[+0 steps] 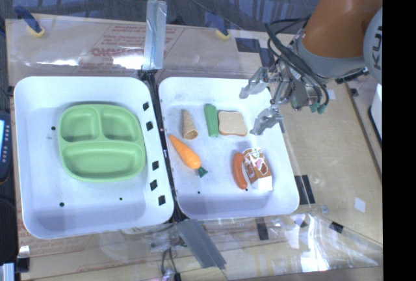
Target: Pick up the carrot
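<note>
The carrot [184,152] is orange with a small green tip and lies at a slant in the left part of the right bin [281,190]. My gripper [259,105] hovers over that bin's upper right corner, well to the right of the carrot and apart from it. Its two grey fingers [266,121] stand wide apart, open, with nothing between them.
In the right bin also lie a waffle cone [188,123], a green pickle [211,120], a bread slice [232,123], a sausage [240,170] and a small red-and-white carton [258,166]. A green divided plate [102,142] sits in the left bin [32,208].
</note>
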`<action>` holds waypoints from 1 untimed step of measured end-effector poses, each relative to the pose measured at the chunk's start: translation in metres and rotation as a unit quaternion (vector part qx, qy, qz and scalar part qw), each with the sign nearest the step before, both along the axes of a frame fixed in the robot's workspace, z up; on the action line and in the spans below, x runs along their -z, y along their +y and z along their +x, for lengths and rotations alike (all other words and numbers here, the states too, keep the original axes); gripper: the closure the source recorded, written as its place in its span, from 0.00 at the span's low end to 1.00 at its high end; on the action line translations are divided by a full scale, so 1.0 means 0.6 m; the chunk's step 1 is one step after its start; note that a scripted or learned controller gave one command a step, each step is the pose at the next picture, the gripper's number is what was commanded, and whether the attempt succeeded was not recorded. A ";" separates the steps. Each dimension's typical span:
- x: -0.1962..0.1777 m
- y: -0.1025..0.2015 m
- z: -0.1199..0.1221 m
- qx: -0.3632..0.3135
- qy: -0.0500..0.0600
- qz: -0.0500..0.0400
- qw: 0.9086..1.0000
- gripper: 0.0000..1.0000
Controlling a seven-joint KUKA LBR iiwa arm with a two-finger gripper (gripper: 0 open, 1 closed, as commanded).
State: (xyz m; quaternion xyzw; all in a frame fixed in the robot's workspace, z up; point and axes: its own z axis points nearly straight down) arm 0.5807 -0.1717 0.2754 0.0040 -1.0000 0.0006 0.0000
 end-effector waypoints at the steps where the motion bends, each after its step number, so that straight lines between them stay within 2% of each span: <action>1: 0.276 0.040 -0.006 -0.001 0.006 0.002 1.000 0.00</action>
